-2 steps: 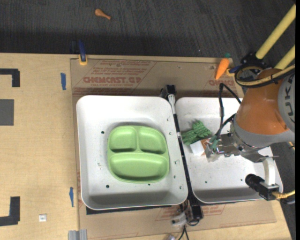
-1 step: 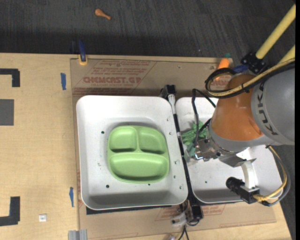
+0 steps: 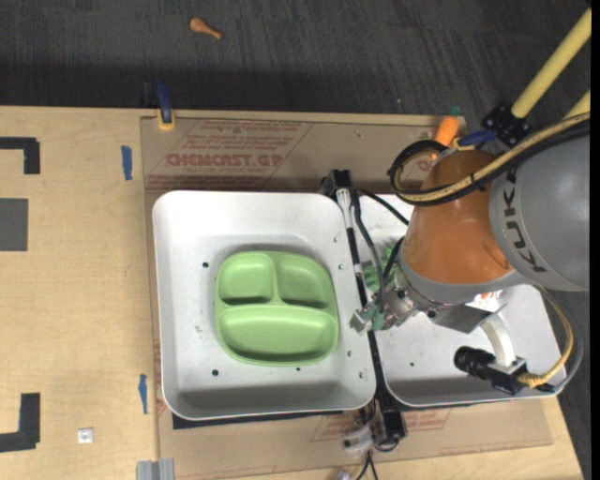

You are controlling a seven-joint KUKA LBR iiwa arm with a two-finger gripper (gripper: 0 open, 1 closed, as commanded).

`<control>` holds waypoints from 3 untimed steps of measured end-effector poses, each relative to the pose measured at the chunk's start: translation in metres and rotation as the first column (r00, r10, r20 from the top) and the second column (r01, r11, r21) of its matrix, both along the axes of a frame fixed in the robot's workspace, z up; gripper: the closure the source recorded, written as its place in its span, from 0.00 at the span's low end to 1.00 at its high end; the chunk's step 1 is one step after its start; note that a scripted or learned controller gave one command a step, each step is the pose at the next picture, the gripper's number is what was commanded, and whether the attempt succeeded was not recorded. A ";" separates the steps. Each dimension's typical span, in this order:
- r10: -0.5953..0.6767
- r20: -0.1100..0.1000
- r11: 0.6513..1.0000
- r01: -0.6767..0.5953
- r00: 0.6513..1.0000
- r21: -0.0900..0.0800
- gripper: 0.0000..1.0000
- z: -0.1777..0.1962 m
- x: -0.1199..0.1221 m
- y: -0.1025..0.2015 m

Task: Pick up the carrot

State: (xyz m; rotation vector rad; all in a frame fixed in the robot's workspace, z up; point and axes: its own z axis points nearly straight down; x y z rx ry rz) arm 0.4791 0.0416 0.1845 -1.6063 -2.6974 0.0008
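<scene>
From above, the left white bin holds a smooth green three-compartment plate. My gripper hangs low at the right bin's left wall, its state impossible to tell. I can't make out the carrot.

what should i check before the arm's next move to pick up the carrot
1. Carrot located: cannot tell. No carrot is visible in the bins; the arm covers much of the right white bin.
2. Small orange object on the dark floor beyond the bench: cannot tell if it is the carrot.
3. Gripper position: ok, low at the divide between the bins.
4. Grasp: cannot tell.
5. Green three-compartment plastic plate lies flat in the left white bin: ok.
6. Black cable along the divide, close to the gripper: not ok.
</scene>
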 end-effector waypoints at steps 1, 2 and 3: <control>-0.081 0.003 0.997 0.081 0.997 0.000 1.00 0.000 0.000 0.033; 0.204 0.006 0.979 -0.204 0.979 -0.002 1.00 0.121 0.057 -0.009; 0.450 0.002 0.893 -0.450 0.893 0.000 1.00 -0.010 0.011 0.064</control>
